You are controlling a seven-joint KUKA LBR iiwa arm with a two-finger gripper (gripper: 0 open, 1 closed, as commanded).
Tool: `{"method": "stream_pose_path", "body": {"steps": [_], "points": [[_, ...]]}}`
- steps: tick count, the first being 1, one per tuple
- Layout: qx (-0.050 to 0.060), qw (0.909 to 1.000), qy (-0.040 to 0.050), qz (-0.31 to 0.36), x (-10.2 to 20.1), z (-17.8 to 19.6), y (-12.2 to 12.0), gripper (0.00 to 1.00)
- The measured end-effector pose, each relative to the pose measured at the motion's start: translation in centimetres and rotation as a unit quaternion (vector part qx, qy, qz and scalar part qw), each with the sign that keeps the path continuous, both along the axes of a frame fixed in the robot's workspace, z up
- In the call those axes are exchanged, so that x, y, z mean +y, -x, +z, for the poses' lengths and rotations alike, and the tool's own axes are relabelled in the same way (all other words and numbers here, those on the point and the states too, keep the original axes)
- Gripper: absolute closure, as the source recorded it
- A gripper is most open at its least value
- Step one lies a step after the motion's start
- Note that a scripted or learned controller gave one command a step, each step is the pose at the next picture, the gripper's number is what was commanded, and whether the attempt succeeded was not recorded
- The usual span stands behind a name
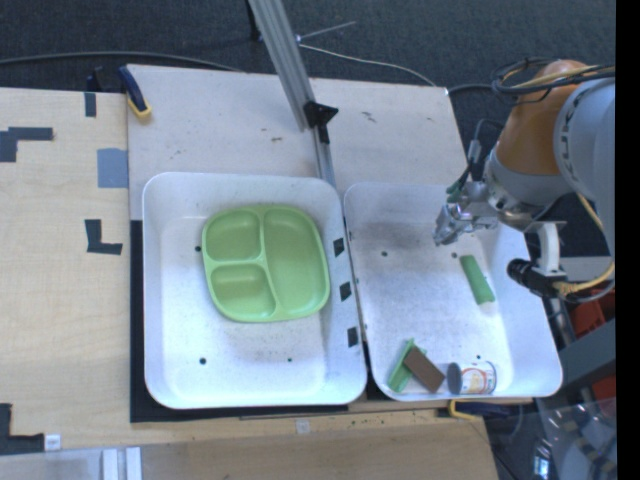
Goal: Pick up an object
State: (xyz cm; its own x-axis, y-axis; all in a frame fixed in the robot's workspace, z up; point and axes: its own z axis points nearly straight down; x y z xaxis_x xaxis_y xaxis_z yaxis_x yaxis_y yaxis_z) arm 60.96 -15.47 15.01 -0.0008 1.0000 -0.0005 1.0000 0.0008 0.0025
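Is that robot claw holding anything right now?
It looks like no. The gripper hangs over bare floor of the right bin, and the green stick lies apart from it.

Grey KUKA arm with an orange band and a small metal end effector

The end effector (447, 226) is dull silver metal, small and blocky. Just behind it sits a rounded grey wrist housing, then a broad orange band (535, 118) and pale grey casing; thin orange-and-black cables (525, 71) loop over the band, and a white bracket with a black knob hangs beside the wrist.

Robotics lab: taped plywood bench (60, 268), two white bins (170, 368), metal camera pole (285, 48), loose cables (380, 63)
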Motion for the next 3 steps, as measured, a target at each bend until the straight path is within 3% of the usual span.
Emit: {"method": "stream_pose_path", "body": {"steps": [2, 3], "points": [[-0.002, 1.0000, 0.0006, 0.001, -1.0, 10.6, -0.2, 1.00], [0.003, 1.0000, -0.0009, 0.002, 4.5, 9.1, 1.5, 1.00]]}}
